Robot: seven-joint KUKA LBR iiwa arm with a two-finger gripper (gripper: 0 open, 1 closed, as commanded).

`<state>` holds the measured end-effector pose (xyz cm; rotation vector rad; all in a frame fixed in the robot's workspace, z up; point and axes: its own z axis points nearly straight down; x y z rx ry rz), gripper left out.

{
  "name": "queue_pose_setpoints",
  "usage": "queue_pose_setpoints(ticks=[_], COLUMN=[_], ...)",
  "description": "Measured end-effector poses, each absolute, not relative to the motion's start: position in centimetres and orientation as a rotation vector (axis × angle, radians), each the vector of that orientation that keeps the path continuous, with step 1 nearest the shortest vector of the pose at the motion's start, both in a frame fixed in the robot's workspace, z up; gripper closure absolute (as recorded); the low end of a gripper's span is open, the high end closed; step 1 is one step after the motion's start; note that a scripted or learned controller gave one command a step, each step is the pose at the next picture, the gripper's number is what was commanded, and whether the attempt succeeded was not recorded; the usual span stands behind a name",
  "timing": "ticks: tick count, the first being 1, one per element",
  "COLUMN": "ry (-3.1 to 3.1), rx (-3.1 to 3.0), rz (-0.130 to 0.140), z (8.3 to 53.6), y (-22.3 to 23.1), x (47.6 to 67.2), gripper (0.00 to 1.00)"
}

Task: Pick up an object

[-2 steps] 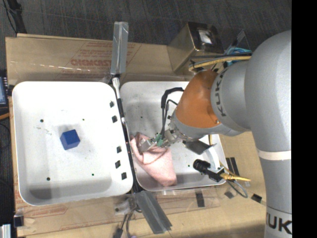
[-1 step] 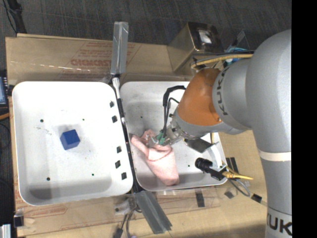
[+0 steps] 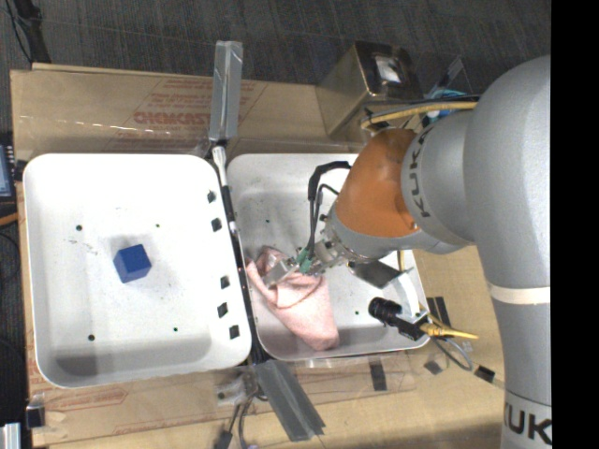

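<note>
Two white bins, one blue cube and one pink cloth.

A dark grey ribbed carpet floor runs along the top. On the bench lies a flat brown cardboard sheet with faded red lettering — it bears two shallow white plastic bins, left and right, touching side by side. A grey metal strip stands at their far junction. The light is even and soft.

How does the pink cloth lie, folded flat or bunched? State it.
Bunched. The pink cloth lies in a rumpled heap with creases in the right bin, not spread flat.
</note>
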<state>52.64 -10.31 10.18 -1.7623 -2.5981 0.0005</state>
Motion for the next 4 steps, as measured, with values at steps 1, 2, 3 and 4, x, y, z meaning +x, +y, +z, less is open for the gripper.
queue_pose_setpoints(ticks=[1,2,3,4], ry=[-2.599,-2.600,-2.481,-2.482], rx=[-1.759,-1.759,-1.927,-1.923], rz=[0.002,0.002,0.001,0.002], z=[11.1,11.1,20.4,9.1], y=[-10.3,-10.3,-11.5,-9.7], x=[52.7,52.7,49.8,52.0], gripper=[1.00,0.00,0.00,0.00])
